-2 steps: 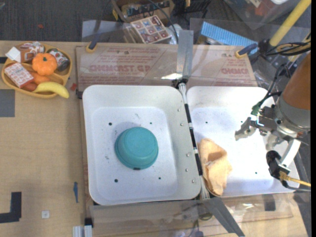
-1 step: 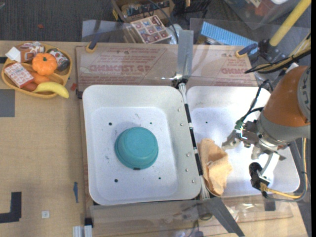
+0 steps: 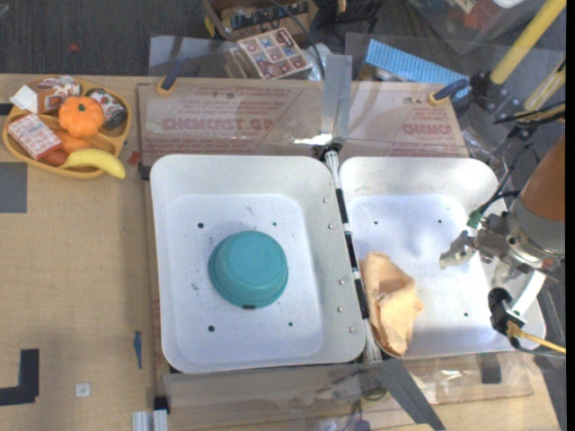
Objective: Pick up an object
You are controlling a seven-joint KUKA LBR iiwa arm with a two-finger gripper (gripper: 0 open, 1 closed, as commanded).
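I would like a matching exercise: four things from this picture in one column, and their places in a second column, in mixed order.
Things:
1. teal bowl
2. tan cloth
3. banana
4. gripper

Places:
A. above the right bin, near its right side
B. in the yellow dish, left of the bins
C. middle of the left bin
D. right bin, by the divider

Pairs: 1-C, 2-D, 3-B, 4-A

teal bowl (image 3: 249,268): left bin (image 3: 180,187) | tan cloth (image 3: 393,301): right bin (image 3: 404,182) | pincer (image 3: 463,248): over right bin
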